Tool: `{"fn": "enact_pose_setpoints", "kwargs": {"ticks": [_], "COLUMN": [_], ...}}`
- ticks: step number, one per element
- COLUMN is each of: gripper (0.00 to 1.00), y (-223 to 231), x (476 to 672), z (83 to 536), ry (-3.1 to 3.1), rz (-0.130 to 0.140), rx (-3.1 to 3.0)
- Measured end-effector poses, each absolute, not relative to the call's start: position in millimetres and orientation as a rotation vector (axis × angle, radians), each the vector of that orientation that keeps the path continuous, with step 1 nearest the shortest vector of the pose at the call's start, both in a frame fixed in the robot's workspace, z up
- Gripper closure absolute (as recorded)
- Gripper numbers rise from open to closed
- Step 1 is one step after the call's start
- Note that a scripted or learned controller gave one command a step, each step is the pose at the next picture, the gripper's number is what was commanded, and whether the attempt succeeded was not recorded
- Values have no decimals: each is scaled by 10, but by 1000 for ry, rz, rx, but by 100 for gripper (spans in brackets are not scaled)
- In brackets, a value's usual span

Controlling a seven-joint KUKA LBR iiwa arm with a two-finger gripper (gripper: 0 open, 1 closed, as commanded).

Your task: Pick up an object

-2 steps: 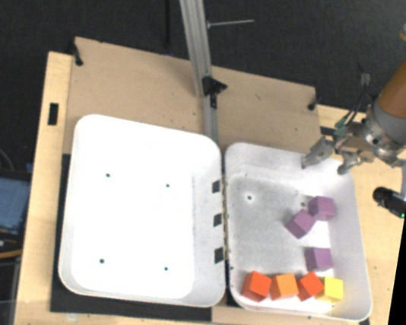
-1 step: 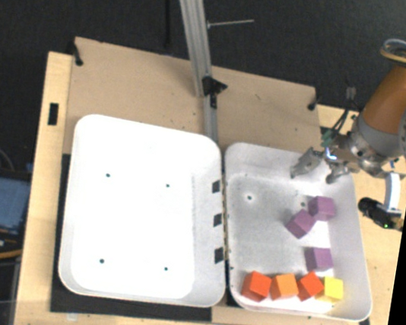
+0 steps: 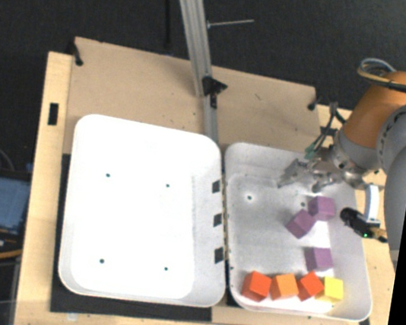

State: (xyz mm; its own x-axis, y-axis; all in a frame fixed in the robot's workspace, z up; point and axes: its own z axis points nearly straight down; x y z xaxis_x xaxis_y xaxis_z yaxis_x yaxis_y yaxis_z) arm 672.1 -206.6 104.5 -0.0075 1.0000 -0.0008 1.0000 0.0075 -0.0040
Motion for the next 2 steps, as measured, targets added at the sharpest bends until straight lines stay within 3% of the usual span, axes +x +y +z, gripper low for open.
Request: {"fn": "enact_pose_setpoints", "kwargs": {"ticks": [1, 2], "gripper": [100, 100], "y": [-2082, -2104], "x": [6746, 6709], "z": [1212, 1859], "ry": [-2239, -2230], "rz": [0, -6], "rx": [-2215, -2225]}}
